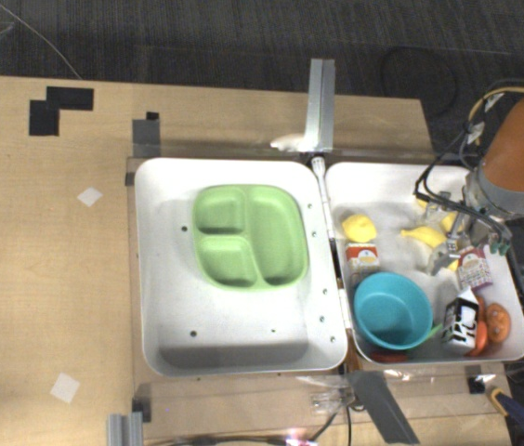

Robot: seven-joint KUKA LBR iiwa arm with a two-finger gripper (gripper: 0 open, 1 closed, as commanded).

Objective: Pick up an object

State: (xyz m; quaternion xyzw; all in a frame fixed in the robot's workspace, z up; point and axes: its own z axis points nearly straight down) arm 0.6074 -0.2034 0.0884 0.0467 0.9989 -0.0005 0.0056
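The arm comes in from the right, and its gripper (448, 249) hangs low over the right bin (387, 189), just right of a small yellow banana (423, 237). Beside the gripper lies a red-and-white packet (474, 269). A yellow lemon-like fruit (360, 228) and a small red-and-white box (362, 255) lie at the bin's left side. A blue bowl (391, 309) fills the near part. A black-and-white carton (464, 321) and an orange fruit (496, 321) lie in the near right corner.
The left bin (164, 277) holds a green divided plate (248, 235). A metal post (321, 105) stands behind the seam between the bins. Cables (443, 179) hang from the arm's wrist over the right bin's far right corner.
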